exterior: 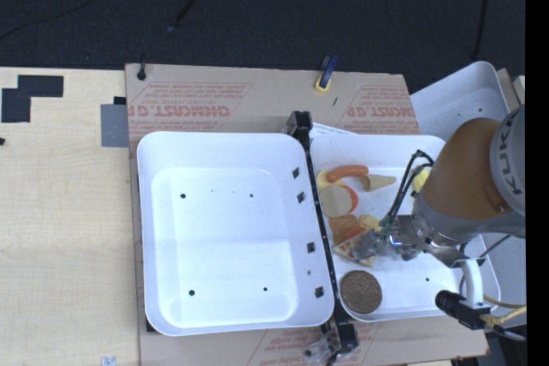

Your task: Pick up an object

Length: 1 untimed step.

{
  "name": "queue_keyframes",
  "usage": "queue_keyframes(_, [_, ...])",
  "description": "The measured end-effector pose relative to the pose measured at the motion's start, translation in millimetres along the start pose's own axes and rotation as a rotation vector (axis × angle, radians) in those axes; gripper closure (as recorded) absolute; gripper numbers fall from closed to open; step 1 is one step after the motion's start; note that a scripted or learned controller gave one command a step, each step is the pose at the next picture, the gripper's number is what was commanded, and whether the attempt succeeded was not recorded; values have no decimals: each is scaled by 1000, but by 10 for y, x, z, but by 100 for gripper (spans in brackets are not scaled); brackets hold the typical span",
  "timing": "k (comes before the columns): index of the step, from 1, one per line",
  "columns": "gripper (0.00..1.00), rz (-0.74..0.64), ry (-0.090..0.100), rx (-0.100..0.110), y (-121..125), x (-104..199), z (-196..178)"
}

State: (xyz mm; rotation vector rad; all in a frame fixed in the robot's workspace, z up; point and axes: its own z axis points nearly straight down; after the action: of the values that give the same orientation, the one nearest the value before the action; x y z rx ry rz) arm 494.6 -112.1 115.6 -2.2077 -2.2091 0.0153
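Several small food-like pieces (347, 227) lie just left of our grey two-finger gripper (375, 243) in the right white bin (403, 304); whether it grips anything, we cannot tell.

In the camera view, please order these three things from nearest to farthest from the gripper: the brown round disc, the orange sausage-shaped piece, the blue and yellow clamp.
Measured from the gripper in the right bin:
1. Brown round disc, just below it in the same bin.
2. Orange sausage-shaped piece, higher in the same bin.
3. Blue and yellow clamp, on the cardboard's top edge, outside the bins.
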Motion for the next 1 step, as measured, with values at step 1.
queue_keyframes(1, [0, -1, -7, -26, 745, 156, 231])
